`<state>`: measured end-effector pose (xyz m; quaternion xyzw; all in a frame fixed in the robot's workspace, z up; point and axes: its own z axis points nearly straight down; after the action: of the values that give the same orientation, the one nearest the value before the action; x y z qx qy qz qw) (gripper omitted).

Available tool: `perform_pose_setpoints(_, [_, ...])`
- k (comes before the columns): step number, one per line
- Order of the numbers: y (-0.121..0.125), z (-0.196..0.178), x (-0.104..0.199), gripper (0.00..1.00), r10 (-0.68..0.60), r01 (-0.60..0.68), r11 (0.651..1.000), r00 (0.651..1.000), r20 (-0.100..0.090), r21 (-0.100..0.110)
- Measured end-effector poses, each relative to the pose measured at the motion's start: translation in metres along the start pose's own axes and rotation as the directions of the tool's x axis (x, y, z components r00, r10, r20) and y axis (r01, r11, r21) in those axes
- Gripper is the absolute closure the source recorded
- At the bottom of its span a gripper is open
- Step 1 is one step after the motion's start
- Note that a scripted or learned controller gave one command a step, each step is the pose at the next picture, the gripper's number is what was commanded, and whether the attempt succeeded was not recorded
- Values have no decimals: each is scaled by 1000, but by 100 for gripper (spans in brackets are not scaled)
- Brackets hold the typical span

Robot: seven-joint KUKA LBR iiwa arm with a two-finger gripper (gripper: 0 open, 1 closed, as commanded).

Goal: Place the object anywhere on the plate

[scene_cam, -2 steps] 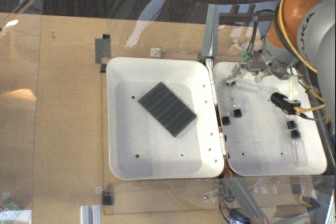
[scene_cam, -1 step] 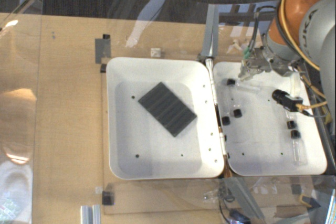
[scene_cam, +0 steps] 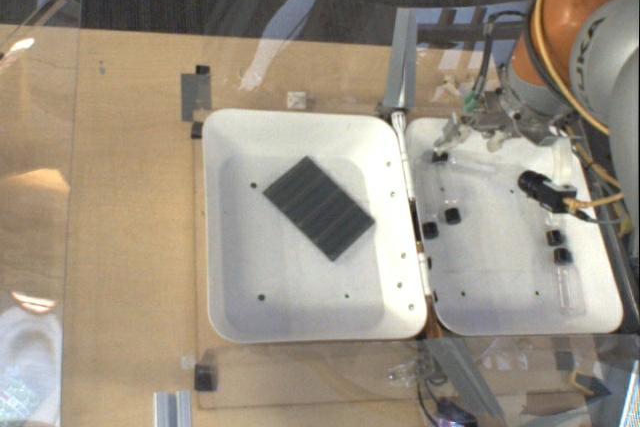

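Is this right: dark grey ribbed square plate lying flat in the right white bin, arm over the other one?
Not quite. The camera view shows the dark grey ribbed square plate lying flat in the left white bin, not the right. The arm is over the right white bin.

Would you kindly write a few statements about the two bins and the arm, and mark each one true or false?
1. A dark ribbed plate lies in the left bin. True.
2. The plate sits square to the bin walls. False: it lies turned at an angle.
3. Several small dark objects lie scattered in the right bin. True.
4. One of the small objects already rests on the plate. False: nothing lies on it.
5. The arm hangs over the left bin. False: it is above the right bin's far edge.
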<state>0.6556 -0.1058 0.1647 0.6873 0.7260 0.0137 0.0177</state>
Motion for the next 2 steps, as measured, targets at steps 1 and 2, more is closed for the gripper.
perform_pose_setpoints(1, [3,-12,1,100,-6,6,1000,1000,1,-6])
perform_pose_setpoints(2, [9,49,-13,100,-109,110,994,994,-7,25])
